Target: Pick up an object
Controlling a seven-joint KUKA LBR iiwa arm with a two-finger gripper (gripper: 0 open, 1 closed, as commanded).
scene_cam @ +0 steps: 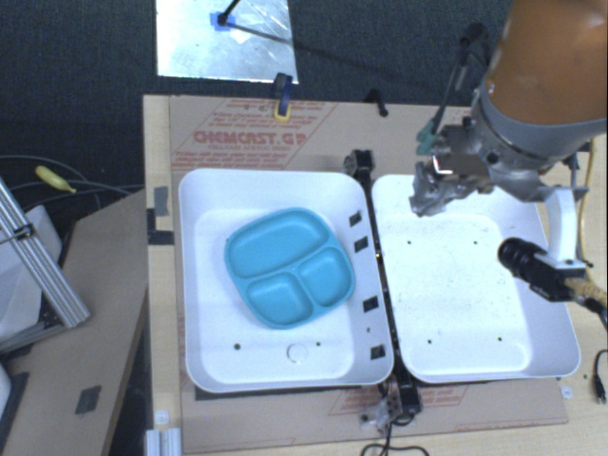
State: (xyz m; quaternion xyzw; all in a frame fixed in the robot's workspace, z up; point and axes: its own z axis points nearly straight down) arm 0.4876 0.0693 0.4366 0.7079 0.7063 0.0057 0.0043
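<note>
A light blue divided plate (pixel 288 265) lies flat in the left bin (pixel 204 283), near its middle, with three compartments facing up. A faint small clear ring (pixel 299 352) sits on the left bin's floor near the front edge. My gripper (pixel 432 196) hangs over the back left corner of the right bin (pixel 475 350), just right of the divider between the bins. It is well apart from the plate, with nothing visible in it. The grey wrist and orange band (pixel 551 46) fill the upper right.
A black cylinder on a white bracket (pixel 534 266) sticks out from the arm over the right bin's right side. Black clips (pixel 366 245) line the divider. Both bins rest on a cardboard sheet (pixel 247 131); a shiny foil sheet (pixel 223 27) lies behind it.
</note>
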